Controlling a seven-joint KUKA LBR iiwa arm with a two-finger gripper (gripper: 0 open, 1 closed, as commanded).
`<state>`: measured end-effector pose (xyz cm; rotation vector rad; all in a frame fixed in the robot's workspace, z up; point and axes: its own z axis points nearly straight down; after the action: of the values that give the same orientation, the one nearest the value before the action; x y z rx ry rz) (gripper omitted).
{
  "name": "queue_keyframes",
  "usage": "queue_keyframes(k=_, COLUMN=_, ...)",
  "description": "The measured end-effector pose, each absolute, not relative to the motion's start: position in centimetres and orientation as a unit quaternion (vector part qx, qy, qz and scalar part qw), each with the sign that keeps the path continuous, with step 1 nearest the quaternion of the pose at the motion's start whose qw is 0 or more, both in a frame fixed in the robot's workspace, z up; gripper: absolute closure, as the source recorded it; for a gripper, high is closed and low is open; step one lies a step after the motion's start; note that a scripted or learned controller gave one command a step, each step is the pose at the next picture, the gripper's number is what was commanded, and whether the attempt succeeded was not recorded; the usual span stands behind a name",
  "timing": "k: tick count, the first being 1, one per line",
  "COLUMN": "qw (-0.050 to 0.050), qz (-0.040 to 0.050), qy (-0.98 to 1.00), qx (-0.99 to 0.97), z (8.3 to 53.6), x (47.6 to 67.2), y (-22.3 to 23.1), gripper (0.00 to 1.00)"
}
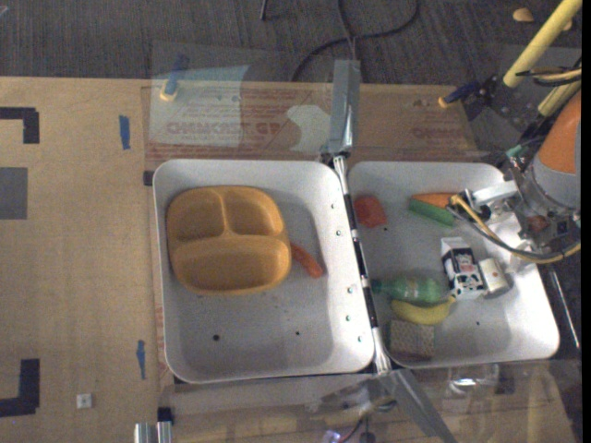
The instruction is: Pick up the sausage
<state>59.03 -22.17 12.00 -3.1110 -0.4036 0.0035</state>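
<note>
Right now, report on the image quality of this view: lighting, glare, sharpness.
Camera view: lighting is even and soft, with only faint shadows under the yellow divided plate and the sausage beside it; the left bin looks bright but not blown out; a clear sheet above the bins gives a pale sheen; overall sharpness is slightly soft, and the arm at the right edge is blurred.

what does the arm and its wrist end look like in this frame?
Grey arm with an orange band above the wrist. White bracket-like parts and a dark mechanical block sit at the wrist end, with black and yellow cables looping beside them. The gripper is too cluttered to make out clearly.
</note>
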Motion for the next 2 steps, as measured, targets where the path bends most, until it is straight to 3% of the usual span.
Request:
queue_keyframes(k=1, qw=0.004, qz=-0.0087, qy=-0.105, qx=-0.994, z=9.0, x=53.6, y=-21.5, gripper=0.00)
queue_keyframes(k=2, qw=0.001, qz=0.0003, qy=-0.161, qx=-0.987, z=14.0, x=65.0, y=-22.1, gripper=0.00)
